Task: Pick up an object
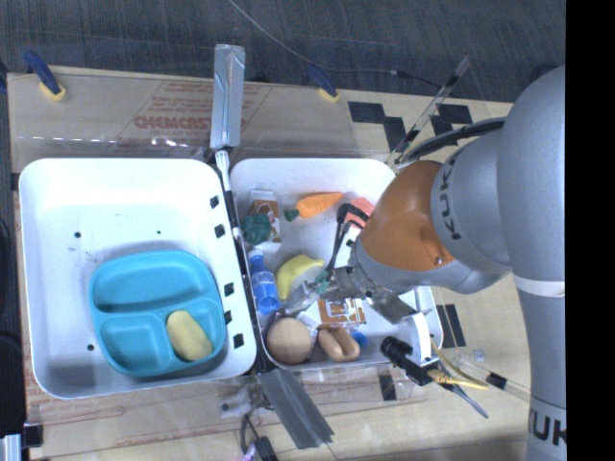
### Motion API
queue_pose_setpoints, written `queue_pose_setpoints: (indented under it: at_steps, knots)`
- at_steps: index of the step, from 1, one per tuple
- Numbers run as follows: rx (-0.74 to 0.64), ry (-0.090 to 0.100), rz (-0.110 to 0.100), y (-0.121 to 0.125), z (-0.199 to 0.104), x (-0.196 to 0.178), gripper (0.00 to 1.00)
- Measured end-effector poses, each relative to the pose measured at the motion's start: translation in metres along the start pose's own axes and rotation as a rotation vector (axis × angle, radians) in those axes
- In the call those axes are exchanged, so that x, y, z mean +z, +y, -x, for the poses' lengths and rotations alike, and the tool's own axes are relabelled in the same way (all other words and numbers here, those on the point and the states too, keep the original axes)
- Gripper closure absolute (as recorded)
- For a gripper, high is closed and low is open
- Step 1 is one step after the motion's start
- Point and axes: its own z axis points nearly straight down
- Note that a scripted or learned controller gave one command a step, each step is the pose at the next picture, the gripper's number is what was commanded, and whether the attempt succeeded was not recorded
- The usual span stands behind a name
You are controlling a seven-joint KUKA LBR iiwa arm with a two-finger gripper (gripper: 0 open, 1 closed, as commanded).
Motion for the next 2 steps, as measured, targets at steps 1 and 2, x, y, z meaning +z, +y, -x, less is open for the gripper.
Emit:
queue_pose_setpoints:
  at_steps: [1,2]
  knots:
    - [-0.003,-0.001,0.001,0.001,0.001,-0.01,1.0]
    - [0.236,-0.001,0.006,-0.007,-0.053,-0.152,1.0]
